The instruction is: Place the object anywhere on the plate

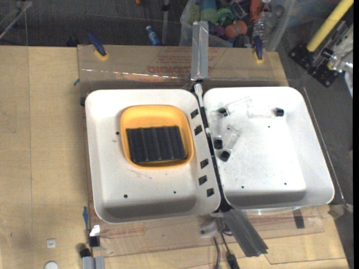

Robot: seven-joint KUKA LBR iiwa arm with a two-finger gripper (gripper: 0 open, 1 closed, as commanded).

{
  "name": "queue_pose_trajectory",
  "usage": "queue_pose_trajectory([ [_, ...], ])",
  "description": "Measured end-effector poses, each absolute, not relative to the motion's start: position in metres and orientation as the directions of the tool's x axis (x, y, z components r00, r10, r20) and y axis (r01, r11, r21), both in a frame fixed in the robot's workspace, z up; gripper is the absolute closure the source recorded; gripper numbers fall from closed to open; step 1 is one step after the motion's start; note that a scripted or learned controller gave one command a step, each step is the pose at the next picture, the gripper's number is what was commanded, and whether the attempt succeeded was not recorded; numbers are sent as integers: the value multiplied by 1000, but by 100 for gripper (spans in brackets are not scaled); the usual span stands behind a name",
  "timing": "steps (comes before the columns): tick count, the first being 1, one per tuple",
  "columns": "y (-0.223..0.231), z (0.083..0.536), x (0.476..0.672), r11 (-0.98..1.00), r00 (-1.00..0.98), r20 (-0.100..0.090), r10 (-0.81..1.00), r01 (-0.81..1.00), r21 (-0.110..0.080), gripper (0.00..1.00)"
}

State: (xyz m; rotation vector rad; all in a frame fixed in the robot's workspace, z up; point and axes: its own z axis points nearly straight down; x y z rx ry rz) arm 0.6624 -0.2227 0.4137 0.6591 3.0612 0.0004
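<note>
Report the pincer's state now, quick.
Pincer: cannot be told.
The black ridged block lies on the orange plate in the left bin.

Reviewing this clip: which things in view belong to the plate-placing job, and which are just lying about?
Job:
- orange plate in the left bin
- dark ridged object lying on it

Lying about:
- clear plastic pieces with black caps in the right bin
- toy-filled box behind the bench
</note>
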Motion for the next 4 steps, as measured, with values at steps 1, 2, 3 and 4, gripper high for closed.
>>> queue_pose_trajectory([
  [1,-221,435,659,990,-990,-11,141,141,0,100],
  [2,-221,435,660,998,-998,-11,66,66,-1,100],
  [3,-221,438,659,964,-964,-11,-266,-266,-4,100],
  [4,-221,437,668,815,-815,-9,-579,-579,-5,100],
])
